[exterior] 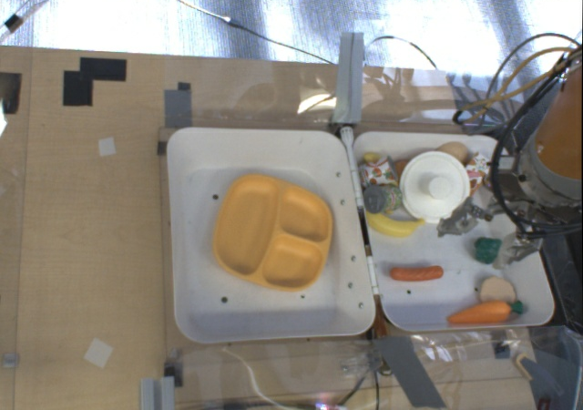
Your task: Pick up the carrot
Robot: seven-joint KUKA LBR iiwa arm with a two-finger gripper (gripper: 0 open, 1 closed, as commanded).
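I see the carrot (481, 312) lying flat near the front edge of the right bin (547, 308), just beside a beige round piece (496, 289), with a sausage (416, 273) to its left. Hand (487, 230) hovers over the green item (488, 250), fingers spread, nothing between them.

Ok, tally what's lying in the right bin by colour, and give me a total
Orange: 1, carrot
Red: 1, sausage
Yellow: 1, banana
White: 1, round lid
Green: 1, small piece
Tan: 2, egg, small chunk
Multicoloured: 1, packet
Total: 8
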